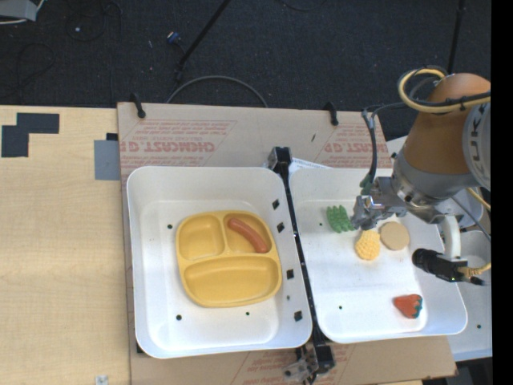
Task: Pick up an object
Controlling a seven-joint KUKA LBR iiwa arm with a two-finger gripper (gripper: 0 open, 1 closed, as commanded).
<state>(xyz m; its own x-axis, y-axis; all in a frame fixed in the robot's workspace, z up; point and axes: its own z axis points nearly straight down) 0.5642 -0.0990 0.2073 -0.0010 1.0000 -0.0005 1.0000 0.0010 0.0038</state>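
Claw [370, 208] low in the right bin [337, 327]; can't tell its state. Yellow corn piece [368, 246] just below the claw, green toy [339, 218] just left, tan round piece [393, 236] beside the corn. Red strawberry [408, 305] well apart, near the bin's front. Left bin [152, 311] has yellow tray [228, 283] with sausage [249, 233].

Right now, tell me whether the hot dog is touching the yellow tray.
Touching. The camera view shows the hot dog lying inside the upper right compartment of the yellow tray, resting on its floor.

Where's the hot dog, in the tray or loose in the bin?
In the tray. The hot dog lies in the upper right compartment of the yellow divided tray, which sits in the left bin.
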